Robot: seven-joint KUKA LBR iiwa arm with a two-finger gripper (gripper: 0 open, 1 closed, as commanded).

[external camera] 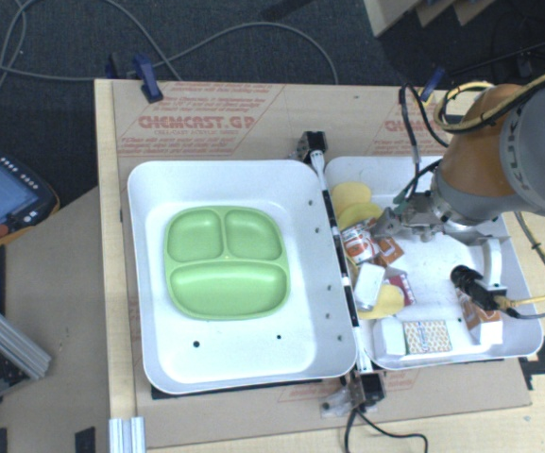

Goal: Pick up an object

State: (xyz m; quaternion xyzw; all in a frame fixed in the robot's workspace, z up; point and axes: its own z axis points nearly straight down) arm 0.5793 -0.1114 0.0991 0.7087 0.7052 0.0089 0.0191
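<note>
Gripper (390, 223): low over red-labelled packet (356, 244); finger state unclear, I cannot tell.
Packet: probably light, crinkly, slippery; pinch across its narrow middle.

Robotics lab: cabled bench (206, 111), teach pendant (3, 201).

Left bin (149, 253): green divided tray (227, 260) fills the centre; bare floor only along the rim, widest at the near edge. Right bin (522, 338): crowded along its left wall with a yellow item (352, 196), packets (359, 243), and a patterned box (426, 337) at the near edge. The arm (499, 159) overhangs the far right corner. Small open patch mid-bin.
</note>
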